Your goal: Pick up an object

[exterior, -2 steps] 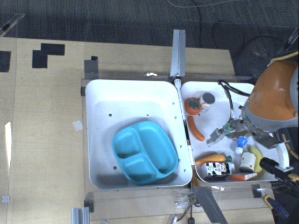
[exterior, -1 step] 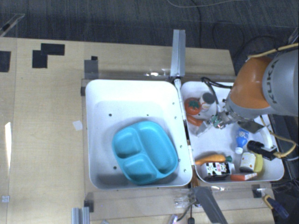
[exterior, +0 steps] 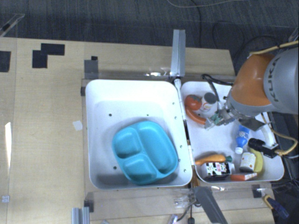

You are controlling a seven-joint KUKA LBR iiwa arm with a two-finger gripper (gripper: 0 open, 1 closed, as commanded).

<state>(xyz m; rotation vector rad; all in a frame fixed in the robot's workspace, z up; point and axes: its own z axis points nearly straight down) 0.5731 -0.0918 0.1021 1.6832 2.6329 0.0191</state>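
Gripper low in right bin, beside orange curved toy at bin's far left. Toy looks light, stiff, smooth plastic; probably best pinched across its narrow middle. Cannot tell gripper's opening or hold; wrist hides it. Near-edge items too cluttered to identify.

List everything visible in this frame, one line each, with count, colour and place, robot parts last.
Left bin: one, white, centre.
Divided tray: one, light blue, in the left bin.
Right bin: one, white, beside the left bin.
Curved object: one, orange-red, right bin's far left.
Small bottle: one, blue and white, right bin's middle.
Mixed small items: several, orange, yellow, black, white, right bin's near edge.
Cable: one, pale, on the floor.
Arm: one, grey and orange, over the right bin.
Tool: one, over the right bin.
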